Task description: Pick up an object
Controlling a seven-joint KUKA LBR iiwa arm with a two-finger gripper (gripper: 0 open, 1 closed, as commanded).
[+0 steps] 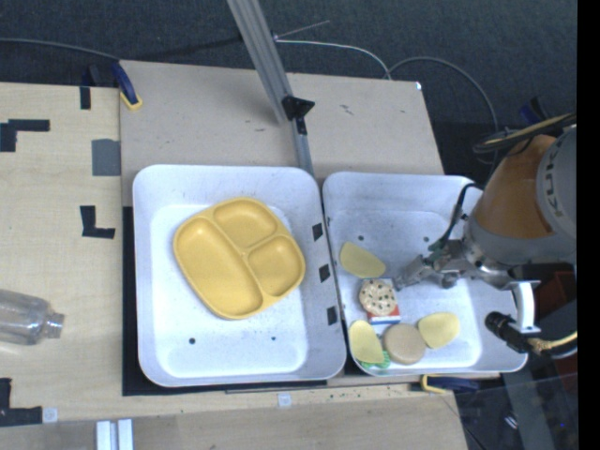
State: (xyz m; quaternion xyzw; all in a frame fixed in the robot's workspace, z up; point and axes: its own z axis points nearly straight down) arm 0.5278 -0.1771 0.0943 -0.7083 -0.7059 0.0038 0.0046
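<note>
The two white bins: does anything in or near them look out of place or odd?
One thing stands out: a clear plastic bottle lies on its side on the bench at the far left, apart from both bins. The yellow divided plate sits flat but turned askew in the left bin. The food pieces cluster in the right bin.

Bench (234, 111): two bins (159, 251), seemingly a bottle (26, 317).

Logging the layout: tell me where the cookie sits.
The cookie lies in the right bin, near its left wall, just left of the gripper.
</note>
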